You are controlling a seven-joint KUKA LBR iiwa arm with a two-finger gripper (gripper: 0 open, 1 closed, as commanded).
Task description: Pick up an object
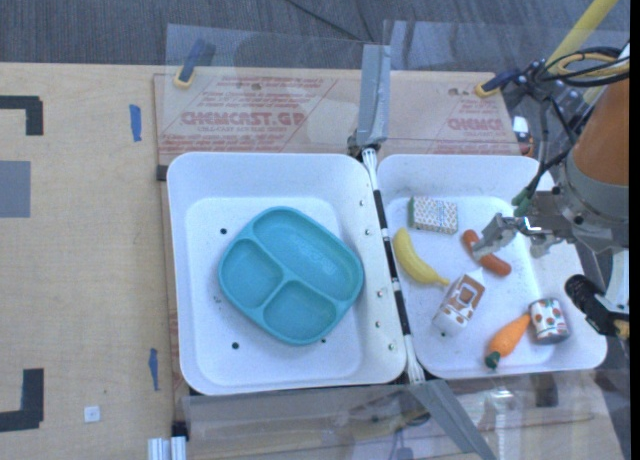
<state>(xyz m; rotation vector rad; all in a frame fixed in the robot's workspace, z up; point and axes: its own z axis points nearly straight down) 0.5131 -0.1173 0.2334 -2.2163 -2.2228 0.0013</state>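
While the gripper (497, 237) hangs low over the right bin (590, 353), I cannot tell how wide it is open, and I see nothing held in it. Just beside it lie two small red sausages (484, 254), my likely target; I would descend straight and centred. Beyond them sit a patterned box (434, 214), a banana (413, 259), a cup (459, 303), a carrot (507, 339) and a small can (547, 319).

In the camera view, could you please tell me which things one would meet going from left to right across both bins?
Blue plate → banana → patterned box → cup → carrot → can.
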